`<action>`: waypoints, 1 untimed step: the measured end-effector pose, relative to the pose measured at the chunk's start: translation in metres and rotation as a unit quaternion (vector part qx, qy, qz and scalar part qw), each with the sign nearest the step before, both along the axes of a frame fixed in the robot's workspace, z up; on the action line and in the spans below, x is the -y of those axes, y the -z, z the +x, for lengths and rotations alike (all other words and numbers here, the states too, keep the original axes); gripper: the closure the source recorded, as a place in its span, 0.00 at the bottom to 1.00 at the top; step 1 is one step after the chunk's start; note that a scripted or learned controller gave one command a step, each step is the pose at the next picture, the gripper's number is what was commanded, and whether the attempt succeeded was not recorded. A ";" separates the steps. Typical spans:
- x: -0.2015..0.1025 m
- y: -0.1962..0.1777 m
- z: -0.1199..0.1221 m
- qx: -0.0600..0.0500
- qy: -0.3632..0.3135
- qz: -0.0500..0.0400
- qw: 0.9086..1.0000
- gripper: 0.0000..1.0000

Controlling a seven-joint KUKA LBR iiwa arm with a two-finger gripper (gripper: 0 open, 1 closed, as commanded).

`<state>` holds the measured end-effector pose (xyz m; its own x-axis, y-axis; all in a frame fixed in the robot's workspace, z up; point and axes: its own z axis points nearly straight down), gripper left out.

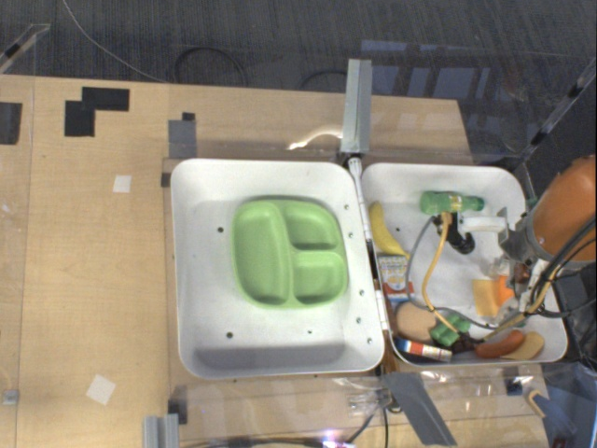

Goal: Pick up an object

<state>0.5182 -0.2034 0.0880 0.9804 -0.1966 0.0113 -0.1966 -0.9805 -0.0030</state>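
Two white bins are seen side by side, with the arm (567, 215) reaching over the right bin (508, 180).
A green divided tray (287, 252) lies in the left bin (201, 278). A banana (383, 231) lies inside the right bin by its left wall. The gripper (516, 273) is lowered near its right wall; its opening cannot be told.

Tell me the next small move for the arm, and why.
Probably a short descent straight down. The gripper sits low over the right bin, by an orange piece, with clutter packed close around it. Nothing shows between its fingers, so a small vertical move seems safer than sweeping sideways.
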 end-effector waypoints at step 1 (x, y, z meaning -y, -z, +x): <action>0.001 0.000 -0.019 0.001 0.000 0.000 1.000 0.00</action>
